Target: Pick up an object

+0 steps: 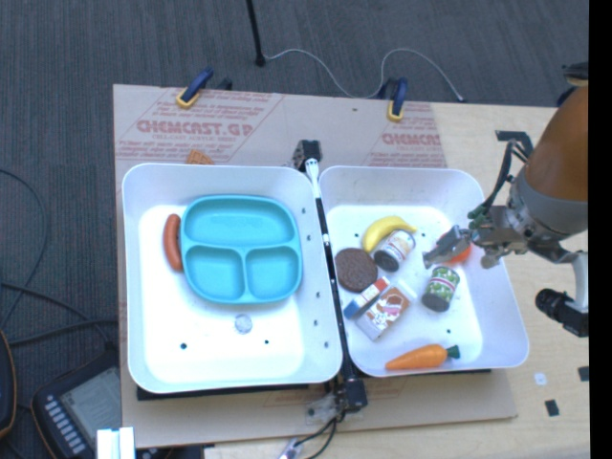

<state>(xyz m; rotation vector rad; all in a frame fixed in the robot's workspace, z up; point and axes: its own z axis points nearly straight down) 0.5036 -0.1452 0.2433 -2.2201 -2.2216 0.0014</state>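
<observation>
The hand (pixel 457 247) is seen at 3 o'clock in the right bin (pixel 497 352); whether anything is gripped cannot be told. Crowded around it are a small orange piece (pixel 462 253) touching it, a green can (pixel 441 288) at 7 o'clock, a jar (pixel 393 251), a banana (pixel 385 229), a brown cookie (pixel 356 269), a carton (pixel 383 312) and a carrot (pixel 418 357). A blue tray (pixel 241 249) and sausage (pixel 172 242) are held in the left bin (pixel 153 352).
</observation>
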